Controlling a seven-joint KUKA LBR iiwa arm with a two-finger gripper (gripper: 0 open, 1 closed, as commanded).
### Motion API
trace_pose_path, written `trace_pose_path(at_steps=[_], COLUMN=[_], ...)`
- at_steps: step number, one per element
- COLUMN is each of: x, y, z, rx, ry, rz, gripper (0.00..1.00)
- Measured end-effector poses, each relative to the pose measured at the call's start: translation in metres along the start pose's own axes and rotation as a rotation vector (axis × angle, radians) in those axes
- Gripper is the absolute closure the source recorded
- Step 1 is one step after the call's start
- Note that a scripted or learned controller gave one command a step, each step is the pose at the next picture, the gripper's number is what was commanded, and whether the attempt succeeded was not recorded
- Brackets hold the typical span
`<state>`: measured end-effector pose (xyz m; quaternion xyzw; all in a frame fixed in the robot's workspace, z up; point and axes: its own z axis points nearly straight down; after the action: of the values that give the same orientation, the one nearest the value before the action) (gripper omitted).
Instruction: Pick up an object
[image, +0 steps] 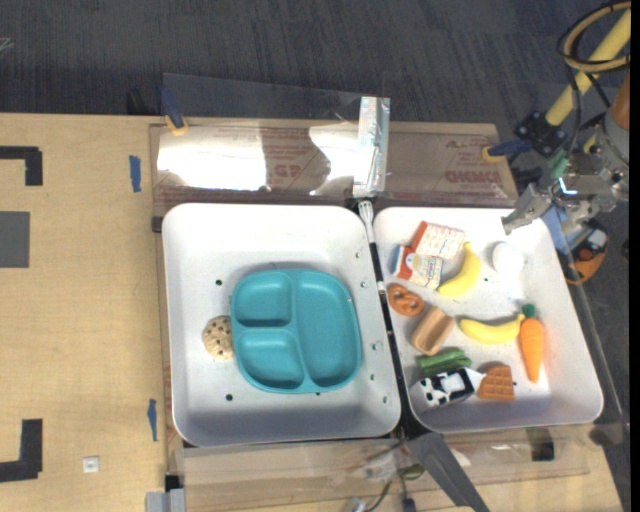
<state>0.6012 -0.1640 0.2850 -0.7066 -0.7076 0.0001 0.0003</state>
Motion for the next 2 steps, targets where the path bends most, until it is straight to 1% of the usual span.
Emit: trace_pose_path(at_steps=[1, 2], x=[-0.039, 0.035], y=[-0.029, 0.056], z=[0.129, 0.189], rx=[0.011, -0.017], ry=[0.001, -0.006], rz=[0.01, -0.217], gripper=[0.0, 0.0])
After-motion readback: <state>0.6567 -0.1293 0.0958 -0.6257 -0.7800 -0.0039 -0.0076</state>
